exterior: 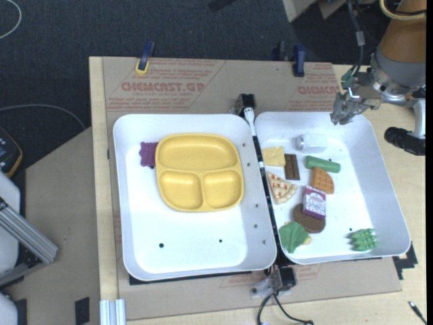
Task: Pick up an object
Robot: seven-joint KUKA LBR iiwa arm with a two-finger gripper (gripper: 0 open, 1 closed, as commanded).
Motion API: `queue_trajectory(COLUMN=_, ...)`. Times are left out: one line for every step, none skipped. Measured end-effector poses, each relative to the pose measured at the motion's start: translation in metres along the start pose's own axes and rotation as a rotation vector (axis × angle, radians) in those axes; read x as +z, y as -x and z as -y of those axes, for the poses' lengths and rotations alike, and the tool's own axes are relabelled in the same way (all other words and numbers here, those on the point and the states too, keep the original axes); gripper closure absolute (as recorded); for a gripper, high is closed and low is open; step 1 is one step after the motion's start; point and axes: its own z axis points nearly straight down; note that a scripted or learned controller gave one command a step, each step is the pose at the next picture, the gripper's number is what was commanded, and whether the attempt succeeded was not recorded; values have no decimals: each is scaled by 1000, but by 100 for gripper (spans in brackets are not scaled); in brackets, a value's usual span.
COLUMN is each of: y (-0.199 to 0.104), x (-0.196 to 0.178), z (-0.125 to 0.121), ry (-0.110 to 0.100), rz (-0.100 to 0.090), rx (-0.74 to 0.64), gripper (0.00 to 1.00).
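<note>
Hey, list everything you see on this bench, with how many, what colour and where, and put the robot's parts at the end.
bins: 2, white, side by side on the bench
divided plate: 1, yellow, left bin, toward the back
purple piece: 1, purple, left bin, against the plate's left edge
clear piece: 1, whitish, right bin, back
cheese slice: 1, pale yellow, right bin, back left
chocolate bar: 1, brown, right of the cheese
green stick: 1, green, right bin, middle
waffle: 1, orange, below the green stick
pizza slice: 1, tan with red, right bin, left side
purple packet: 1, purple, right bin, centre
lettuce leaf: 1, green, right bin, front left
green bunch: 1, green, right bin, front right
clamps: 2, yellow and blue, back edge of the board
arm: 1, grey and orange, upper right
claw: 1, grey, above the right bin's back edge
</note>
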Motion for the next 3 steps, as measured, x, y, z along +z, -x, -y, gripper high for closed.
queue_trajectory(y=-41, x=-9, z=22, ry=-7, rz=-3, rx=-2, gripper=100)
queue_trajectory(y=-82, x=-15, z=45, ry=-8, rz=-3, rx=-3, gripper=100)
queue_trajectory(y=-125, x=-1, z=66, ry=-9, rz=-3, rx=-2, gripper=100)
